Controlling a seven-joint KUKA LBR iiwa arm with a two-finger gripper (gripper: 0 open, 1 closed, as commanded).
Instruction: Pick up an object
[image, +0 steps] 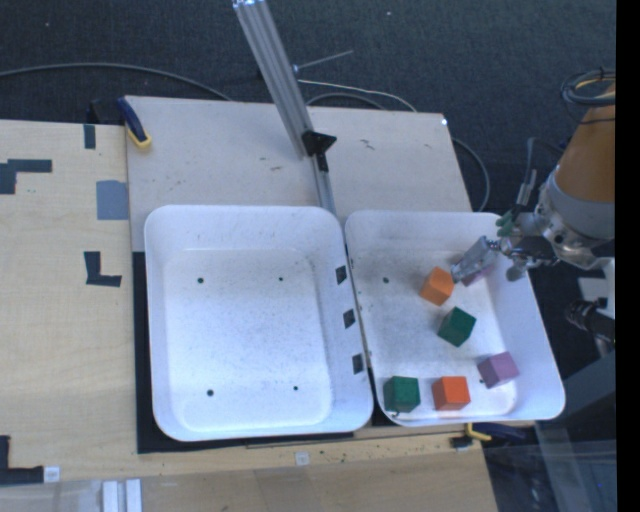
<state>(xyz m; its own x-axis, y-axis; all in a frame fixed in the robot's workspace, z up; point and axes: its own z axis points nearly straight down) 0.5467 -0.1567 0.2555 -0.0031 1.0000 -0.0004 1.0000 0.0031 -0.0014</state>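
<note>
The right bin (400, 232) holds several small blocks. An orange block (437, 286) lies near its middle, with a dark green block (457, 326) just below it. Along the near wall sit a purple block (497, 369), a red-orange block (451, 392) and another green block (402, 392). My gripper (470, 266) reaches in from the right and hangs low just up and right of the orange block, close to it. Nothing can be seen held in it.
The left bin (240, 225) stands beside the right one, sharing a middle wall with black clips (349, 318). A slanted metal rail (285, 85) crosses the bench behind the bins. The arm's wrist (570, 215) overhangs the right bin's far right edge.
</note>
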